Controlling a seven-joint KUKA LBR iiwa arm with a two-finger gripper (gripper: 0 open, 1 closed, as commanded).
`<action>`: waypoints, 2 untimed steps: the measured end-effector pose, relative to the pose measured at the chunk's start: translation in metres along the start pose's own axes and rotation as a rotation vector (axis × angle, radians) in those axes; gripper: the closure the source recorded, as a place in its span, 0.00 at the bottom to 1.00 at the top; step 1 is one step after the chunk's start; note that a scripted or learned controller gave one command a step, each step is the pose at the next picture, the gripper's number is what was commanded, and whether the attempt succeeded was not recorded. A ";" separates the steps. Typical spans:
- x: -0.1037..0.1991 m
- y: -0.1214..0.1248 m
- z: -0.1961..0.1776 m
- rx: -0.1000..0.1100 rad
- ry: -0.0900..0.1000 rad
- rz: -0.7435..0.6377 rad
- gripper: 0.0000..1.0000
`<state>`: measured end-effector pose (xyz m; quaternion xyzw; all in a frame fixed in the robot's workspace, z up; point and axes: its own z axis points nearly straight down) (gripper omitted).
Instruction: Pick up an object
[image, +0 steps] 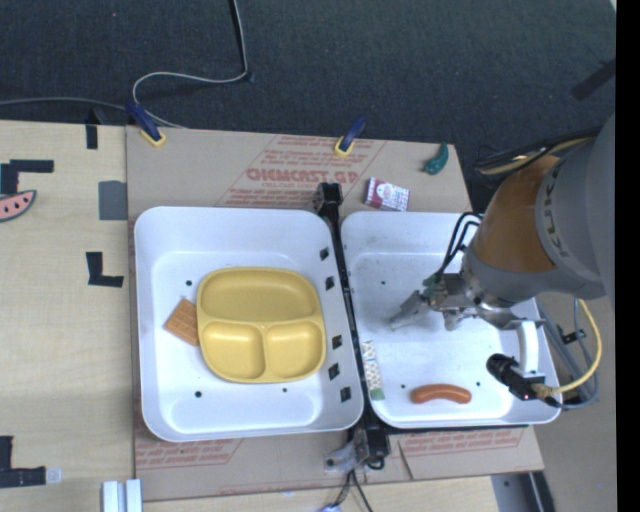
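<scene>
In the right bin (400, 240) a small orange-red sausage (441, 395) lies near the front wall. My gripper (410, 312) hangs low over the middle of this bin, pointing left, a hand's width above and left of the sausage, and nothing shows in it. The left bin (160, 260) holds a yellow divided plate (262, 323) at its centre. A brown cracker-like square (182, 320) pokes out from under the plate's left edge.
The grey and orange arm (530, 235) covers the right bin's right side. A black divider with clips (335, 290) runs between the bins. Behind them on the cardboard lie a small red-and-white packet (385, 194) and a teal clip (436, 158).
</scene>
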<state>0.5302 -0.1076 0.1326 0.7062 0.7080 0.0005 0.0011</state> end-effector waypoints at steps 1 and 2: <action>-0.009 -0.046 0.047 0.001 0.001 0.002 0.00; -0.010 -0.045 0.037 -0.002 -0.002 0.003 1.00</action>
